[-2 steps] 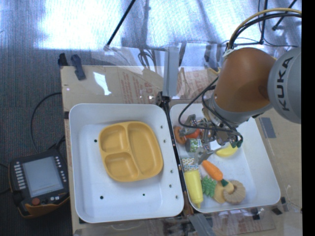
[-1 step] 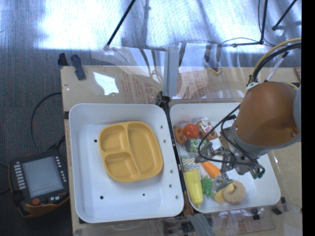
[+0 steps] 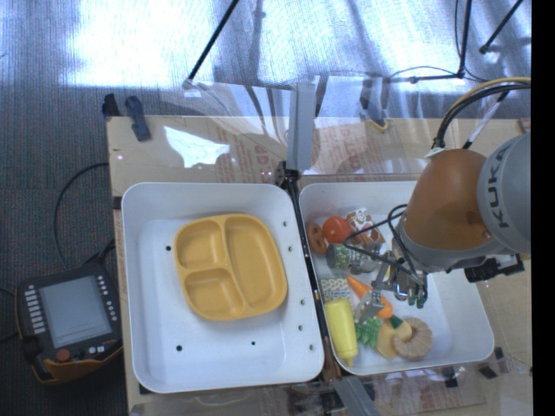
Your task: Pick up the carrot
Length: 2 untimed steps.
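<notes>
So my claw (image 3: 375, 300) is down inside the right-hand bin (image 3: 460, 336), hanging right over the pile of toy food. The carrot (image 3: 365, 291) sits directly under it, orange, lying at a slant, with one end poking out up and to the left of my fingertips and the rest running beneath them. Honestly I cannot tell whether my fingers are wide or pinched together from this angle, the wrist and cables crowd the spot, and I can't see the carrot clearly between them either.

Just left of the claw and a bit lower there's a yellow bottle (image 3: 341, 328) lying lengthwise. Below the claw a green leafy piece (image 3: 370, 332), and to its lower right a round tan ring-shaped thing (image 3: 411, 340). Up and to the left of the claw sits a red tomato (image 3: 336, 229). Way off to the left, in the other bin (image 3: 147, 224), lies a yellow divided plate (image 3: 231, 265), well apart from me
</notes>
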### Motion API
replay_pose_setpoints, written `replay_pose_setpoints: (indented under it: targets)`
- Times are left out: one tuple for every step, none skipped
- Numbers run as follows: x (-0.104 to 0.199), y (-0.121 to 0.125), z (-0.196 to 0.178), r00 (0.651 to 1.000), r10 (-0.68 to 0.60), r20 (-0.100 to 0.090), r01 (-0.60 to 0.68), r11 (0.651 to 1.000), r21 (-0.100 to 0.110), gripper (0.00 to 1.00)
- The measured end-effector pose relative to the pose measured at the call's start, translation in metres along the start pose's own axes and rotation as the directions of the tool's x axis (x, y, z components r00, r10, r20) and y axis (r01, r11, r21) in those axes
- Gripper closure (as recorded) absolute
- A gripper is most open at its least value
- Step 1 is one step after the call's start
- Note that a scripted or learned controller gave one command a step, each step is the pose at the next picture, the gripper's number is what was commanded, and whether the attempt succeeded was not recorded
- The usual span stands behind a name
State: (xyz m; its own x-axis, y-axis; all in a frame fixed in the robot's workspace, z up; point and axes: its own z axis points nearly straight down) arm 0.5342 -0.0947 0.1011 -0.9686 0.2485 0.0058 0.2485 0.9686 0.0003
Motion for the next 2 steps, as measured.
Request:
replay_pose_setpoints:
  targets:
    - [0.042, -0.029, 0.007, 0.889, 0.458, 0.018, -0.458, 0.889, -0.011, 0.0]
    - [0.041, -0.028, -0.004, 0.89, 0.455, 0.02, -0.455, 0.891, -0.013, 1.0]
